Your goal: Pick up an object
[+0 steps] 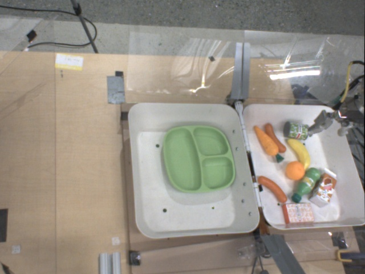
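Small green-labelled can (296,131) lies in right white bin (342,153), touching tip of grey gripper (317,123) on its left side; finger spread can't be told. Below gripper: yellow banana (299,152), two carrots (270,140), orange ball (294,170), green bottle (306,184). Well left: green sectioned plastic plate (199,158) in left bin (142,170).

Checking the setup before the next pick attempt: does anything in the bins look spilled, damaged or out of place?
Nothing stands out. The green divided plate lies flat in the left bin; the toy foods are loosely scattered, intact, in the right bin.
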Available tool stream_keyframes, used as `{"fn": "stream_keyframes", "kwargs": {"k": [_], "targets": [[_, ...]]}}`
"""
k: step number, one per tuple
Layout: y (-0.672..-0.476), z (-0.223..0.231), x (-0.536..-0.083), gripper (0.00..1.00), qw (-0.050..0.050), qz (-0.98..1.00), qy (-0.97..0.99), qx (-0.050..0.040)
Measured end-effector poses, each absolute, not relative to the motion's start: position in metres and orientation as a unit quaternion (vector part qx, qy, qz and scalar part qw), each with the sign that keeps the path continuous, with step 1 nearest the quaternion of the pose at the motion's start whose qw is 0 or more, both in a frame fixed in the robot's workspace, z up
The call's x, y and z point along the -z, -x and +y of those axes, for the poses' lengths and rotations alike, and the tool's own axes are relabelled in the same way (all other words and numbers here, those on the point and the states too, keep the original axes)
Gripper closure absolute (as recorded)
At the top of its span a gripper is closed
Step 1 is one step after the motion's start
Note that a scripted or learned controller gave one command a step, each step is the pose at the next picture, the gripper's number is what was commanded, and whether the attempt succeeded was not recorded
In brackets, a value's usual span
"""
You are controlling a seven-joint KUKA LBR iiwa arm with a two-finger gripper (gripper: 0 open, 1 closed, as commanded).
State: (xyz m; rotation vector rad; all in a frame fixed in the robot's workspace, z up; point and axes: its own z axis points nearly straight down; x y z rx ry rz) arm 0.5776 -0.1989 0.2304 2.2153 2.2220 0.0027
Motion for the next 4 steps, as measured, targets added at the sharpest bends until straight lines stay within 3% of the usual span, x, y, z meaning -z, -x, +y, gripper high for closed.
{"fn": "stream_keyframes", "kwargs": {"k": [1,2,3,4], "targets": [[-0.546,-0.153,-0.106,0.00,0.001,0.715,-0.699,-0.0003],[-0.548,-0.155,-0.118,1.00,0.004,0.715,-0.700,-0.0021],[-0.548,-0.155,-0.118,0.00,0.004,0.715,-0.700,-0.0021],[-0.505,-0.141,-0.091,0.00,0.002,0.722,-0.692,-0.0008]]}}
